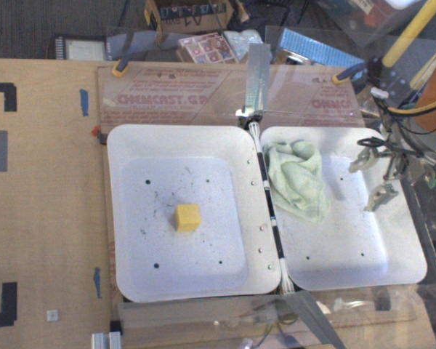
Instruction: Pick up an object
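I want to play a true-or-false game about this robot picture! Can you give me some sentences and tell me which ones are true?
1. A yellow block lies in the left bin. True.
2. A pale green cloth lies in the left bin. False: it is in the right bin, near its left wall.
3. The gripper holds the block. False: it hangs over the right bin, apart from the block.
4. The two bins sit side by side. True.
5. The cloth covers the block. False: they lie in different bins.
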